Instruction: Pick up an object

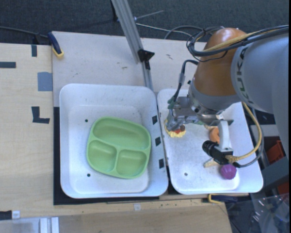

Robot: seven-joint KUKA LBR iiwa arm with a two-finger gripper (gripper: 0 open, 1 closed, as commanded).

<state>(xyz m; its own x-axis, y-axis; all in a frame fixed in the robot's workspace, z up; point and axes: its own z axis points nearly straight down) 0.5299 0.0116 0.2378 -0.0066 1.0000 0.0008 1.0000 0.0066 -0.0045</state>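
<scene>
- The worktop [19,144] carries two white bins side by side: the left bin [68,130] in the middle of the frame, the right bin [194,183] towards the lower right.
- A green divided plate [119,147] lies flat in the left bin.
- The grey arm [262,72] comes in from the right, with its orange band [218,67] above the right bin.
- The gripper [176,124] is low over the upper left part of the right bin, close to that bin's left wall. I cannot tell whether it is apart or together.
- A small yellow and red object [176,132] lies on the bin floor directly at the gripper's tip; whether it is grasped cannot be made out.
- An orange object [213,133] lies further right, partly hidden by the arm.
- A purple ball [228,171] rests near the bin's lower right corner.
</scene>
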